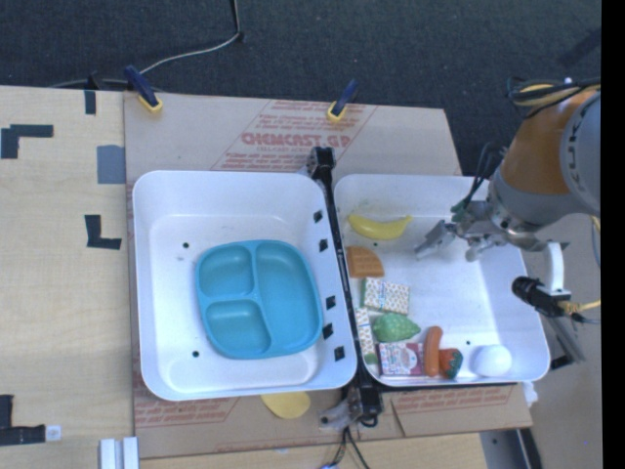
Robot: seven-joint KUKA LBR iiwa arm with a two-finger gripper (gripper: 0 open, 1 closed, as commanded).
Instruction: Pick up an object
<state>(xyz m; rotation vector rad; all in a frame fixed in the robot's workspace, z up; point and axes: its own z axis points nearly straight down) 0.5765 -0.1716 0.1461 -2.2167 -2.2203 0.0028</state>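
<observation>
Left of the jaws, in the left bin (pixel 156 262), a blue divided plate (pixel 259 296) was seen, well apart from them; nearer, in the right bin (pixel 508 291), a yellow banana (pixel 379 226) lay just beside the jaws on their left, with an orange piece (pixel 364 261), patterned cards (pixel 386 295), a green item (pixel 394 327), a carrot (pixel 434 348) and a white ball (pixel 492 360) below them. The gripper (pixel 451 238) was seen over bare bin floor with its jaws spread apart and nothing between them. It was judged that the banana, as the nearest likely target, would best be straddled across its narrow width and the jaws lowered fully before being closed.
</observation>
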